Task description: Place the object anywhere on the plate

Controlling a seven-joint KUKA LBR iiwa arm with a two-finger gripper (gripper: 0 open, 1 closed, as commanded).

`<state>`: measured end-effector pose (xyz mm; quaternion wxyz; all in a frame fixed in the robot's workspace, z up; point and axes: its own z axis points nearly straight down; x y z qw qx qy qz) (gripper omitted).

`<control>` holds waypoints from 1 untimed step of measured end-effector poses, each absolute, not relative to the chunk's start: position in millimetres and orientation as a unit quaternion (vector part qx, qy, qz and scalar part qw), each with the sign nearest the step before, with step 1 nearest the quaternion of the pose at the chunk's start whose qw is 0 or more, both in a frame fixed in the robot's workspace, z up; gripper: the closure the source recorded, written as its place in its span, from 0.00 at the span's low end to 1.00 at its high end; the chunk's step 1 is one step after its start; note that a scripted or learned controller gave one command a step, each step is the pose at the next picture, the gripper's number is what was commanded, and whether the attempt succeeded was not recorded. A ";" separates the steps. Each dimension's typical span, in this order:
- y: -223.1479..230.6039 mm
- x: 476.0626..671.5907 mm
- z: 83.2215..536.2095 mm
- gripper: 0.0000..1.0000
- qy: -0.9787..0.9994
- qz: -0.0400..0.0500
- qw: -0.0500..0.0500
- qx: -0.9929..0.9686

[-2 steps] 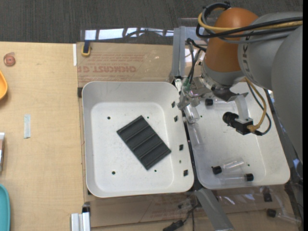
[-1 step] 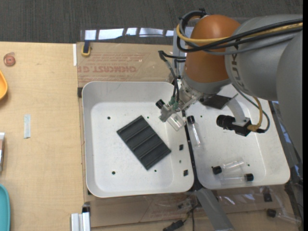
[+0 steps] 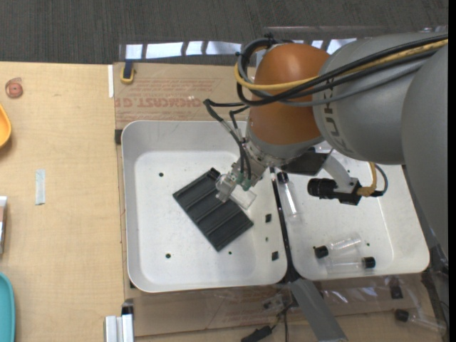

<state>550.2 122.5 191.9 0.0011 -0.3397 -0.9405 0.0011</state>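
Your hand (image 3: 239, 184) sits at the 2 o'clock corner of the plate (image 3: 212, 211), the dark ribbed slab lying in the left bin (image 3: 142, 164). Something small and clear (image 3: 246, 195) lies at its tip, partly over the plate's edge; you cannot tell whether the hand grips it or has let go. This looks like the placing step. Next, confirm the release, then lift straight up, clear of the plate.
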 end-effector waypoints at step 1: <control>162.8 597.1 219.3 1.00 -0.978 0.000 -0.001 -0.210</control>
